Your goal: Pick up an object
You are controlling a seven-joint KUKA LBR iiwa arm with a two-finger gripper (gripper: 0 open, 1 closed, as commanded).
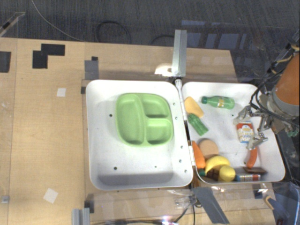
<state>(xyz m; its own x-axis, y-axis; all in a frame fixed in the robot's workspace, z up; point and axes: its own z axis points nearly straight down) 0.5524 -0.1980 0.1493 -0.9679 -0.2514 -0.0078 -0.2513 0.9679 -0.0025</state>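
My gripper (252, 124) hangs open over the right side of the right bin (234, 89), coming in from the right edge. A small white and orange carton (244, 132) lies flat just under and to the left of it, touching or nearly touching the lower finger; nothing is lifted. A red sausage (251, 158) lies just below the gripper. Further left in this bin are a green bottle (218, 101), a yellow wedge (193, 107), a green piece (197, 124), a brown round piece (209, 147), a carrot (198, 156), a banana (217, 162) and a lemon (227, 173).
The left bin (101, 125) holds a green divided plate (144, 118). A marker (247, 176) lies along the right bin's front wall. A metal post (179, 50) stands behind the two bins. Cables hang by the arm at the right.
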